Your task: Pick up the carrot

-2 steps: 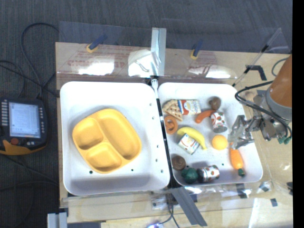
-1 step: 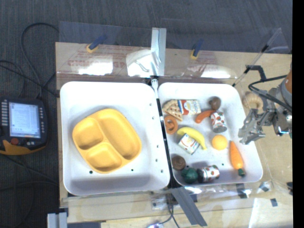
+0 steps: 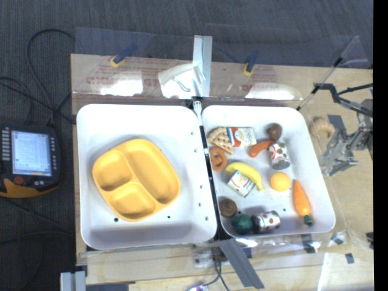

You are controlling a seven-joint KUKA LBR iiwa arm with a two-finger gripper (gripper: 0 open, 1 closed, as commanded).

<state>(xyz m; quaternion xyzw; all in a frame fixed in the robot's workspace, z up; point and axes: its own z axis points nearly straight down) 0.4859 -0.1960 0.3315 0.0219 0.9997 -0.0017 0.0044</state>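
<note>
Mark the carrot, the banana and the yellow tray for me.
carrot [image 3: 301, 198]: camera view, middle of its orange body.
banana [image 3: 245, 171]: camera view, middle of its curve.
yellow tray [image 3: 156, 166]: camera view, floor of its largest compartment.

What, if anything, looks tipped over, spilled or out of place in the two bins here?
Nothing looks spilled or damaged. The right bin is crowded, with two small cans lying on their sides. The carrot lies alone along its right wall. The yellow divided plate sits askew in the left bin.
</note>
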